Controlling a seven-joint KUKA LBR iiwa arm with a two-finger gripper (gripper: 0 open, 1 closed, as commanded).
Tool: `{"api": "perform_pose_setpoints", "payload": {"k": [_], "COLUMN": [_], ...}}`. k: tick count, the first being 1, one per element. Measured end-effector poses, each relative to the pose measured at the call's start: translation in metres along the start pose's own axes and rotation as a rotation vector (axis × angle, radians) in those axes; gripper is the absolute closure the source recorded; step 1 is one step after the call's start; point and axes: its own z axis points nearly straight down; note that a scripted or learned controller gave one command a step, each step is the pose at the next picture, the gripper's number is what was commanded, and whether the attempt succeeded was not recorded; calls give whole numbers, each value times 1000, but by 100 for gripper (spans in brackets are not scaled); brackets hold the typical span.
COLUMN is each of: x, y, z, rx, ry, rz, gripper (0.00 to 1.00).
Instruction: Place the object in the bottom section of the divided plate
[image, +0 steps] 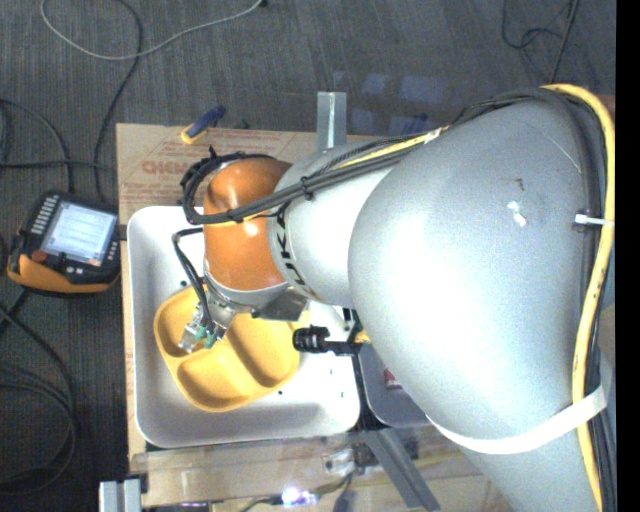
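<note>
The grey arm (450, 260) reached in from the right and covered much of the scene, its orange band (240, 225) hanging over the left white bin (150, 400) on the tabletop (150, 160). The end effector (197, 335) sat low over the upper-left part of the yellow divided plate (235, 375) in that bin; I could not tell its state. The object could not be made out, and a handheld screen unit (65, 245) lay on the floor left of the tabletop.

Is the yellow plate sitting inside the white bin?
Yes, the yellow divided plate lies inside the white bin, whose white floor shows around it.
</note>
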Motion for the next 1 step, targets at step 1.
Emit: {"api": "perform_pose_setpoints", "payload": {"k": [1], "x": [40], "y": [-13], "z": [11], "rx": [-28], "ry": [-22], "rz": [-4], "gripper": [100]}}
